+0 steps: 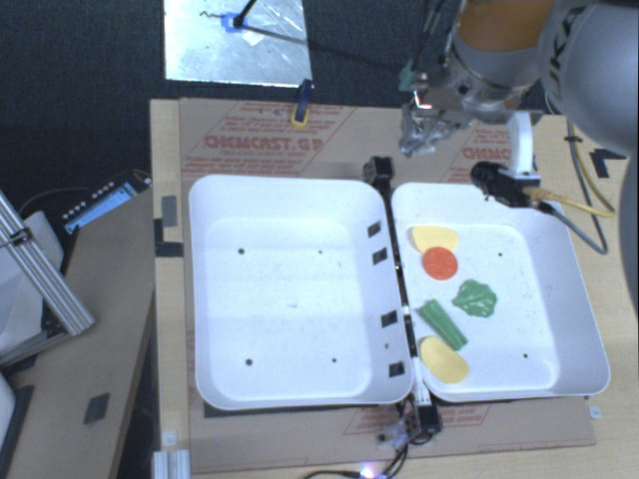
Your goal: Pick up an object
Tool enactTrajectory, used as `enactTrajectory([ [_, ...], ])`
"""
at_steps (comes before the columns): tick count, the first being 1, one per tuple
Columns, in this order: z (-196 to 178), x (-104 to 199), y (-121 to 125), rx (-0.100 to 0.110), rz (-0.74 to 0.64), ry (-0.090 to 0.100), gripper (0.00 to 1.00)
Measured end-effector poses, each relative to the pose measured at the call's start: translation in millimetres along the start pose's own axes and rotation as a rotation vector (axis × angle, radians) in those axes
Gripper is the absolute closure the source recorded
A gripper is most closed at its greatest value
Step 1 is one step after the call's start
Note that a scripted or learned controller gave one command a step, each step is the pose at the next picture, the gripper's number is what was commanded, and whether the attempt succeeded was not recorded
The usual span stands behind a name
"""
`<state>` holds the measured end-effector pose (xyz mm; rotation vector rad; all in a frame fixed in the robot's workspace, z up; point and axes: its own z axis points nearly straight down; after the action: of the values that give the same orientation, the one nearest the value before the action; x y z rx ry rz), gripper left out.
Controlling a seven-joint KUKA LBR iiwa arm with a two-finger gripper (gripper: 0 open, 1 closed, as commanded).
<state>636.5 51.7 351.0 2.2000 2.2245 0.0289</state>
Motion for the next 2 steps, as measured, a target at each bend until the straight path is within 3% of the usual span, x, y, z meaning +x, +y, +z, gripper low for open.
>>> enactTrajectory([
  [1,-79,74,-23,0.011,-0.002,0.002,1.0],
  [2,-130,105,-57,0.015,0.002,0.0,1.0],
])
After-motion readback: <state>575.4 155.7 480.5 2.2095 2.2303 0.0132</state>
